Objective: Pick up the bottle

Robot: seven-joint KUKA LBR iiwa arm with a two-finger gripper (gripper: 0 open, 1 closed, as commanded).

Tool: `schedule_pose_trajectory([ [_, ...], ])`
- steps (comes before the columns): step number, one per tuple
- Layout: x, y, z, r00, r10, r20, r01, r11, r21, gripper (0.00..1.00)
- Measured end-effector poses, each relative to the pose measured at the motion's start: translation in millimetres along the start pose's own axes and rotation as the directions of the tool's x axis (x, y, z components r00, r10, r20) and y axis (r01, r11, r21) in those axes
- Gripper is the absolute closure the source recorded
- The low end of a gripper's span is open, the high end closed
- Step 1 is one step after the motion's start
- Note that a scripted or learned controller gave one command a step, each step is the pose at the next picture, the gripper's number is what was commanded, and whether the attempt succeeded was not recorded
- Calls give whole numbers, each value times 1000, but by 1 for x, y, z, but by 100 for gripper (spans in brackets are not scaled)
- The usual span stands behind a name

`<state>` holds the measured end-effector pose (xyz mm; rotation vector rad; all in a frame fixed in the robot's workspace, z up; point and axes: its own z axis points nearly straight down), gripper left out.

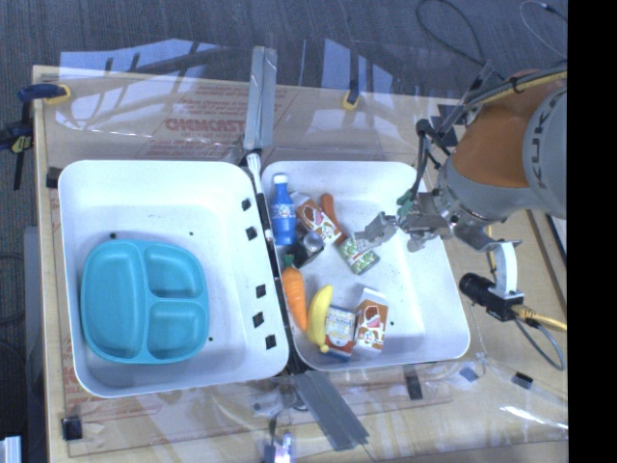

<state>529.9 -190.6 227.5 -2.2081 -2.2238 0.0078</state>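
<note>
Plainly the task stands at its approach step: the bottle [281, 210], blue with a white cap, lies untouched along the left wall of the right bin [445, 302], close against the divider between the two bins, cap pointing toward the far rim. The gripper [388, 228] hangs over the right half of that same bin, well apart from the bottle, with a small green and white carton [359, 255] just below its tip; whether the jaws are open or shut cannot be told, for the dark fingers blur against the wrist. Nothing shows between them. Between gripper and bottle sit a red-brown packet [318, 222] and a dark lump beside it, while a carrot [296, 298], a banana [319, 316] and two more cartons [357, 323] crowd the near end. The left bin [145, 186] carries a blue divided plate [145, 300]. The next move, by the look of things, calls for carrying the gripper leftward across the clutter, turning it to straddle the bottle's narrow width, and descending with little room against the bin wall, where a finger may well catch the rim or nudge the packet.
</note>
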Motion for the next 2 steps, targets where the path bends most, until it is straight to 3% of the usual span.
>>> schedule_pose_trajectory([
  [1,0,1,-7,1000,-5,-2,5,1000,7,100],
  [2,-20,17,-114,950,311,1,-311,950,-3,100],
])
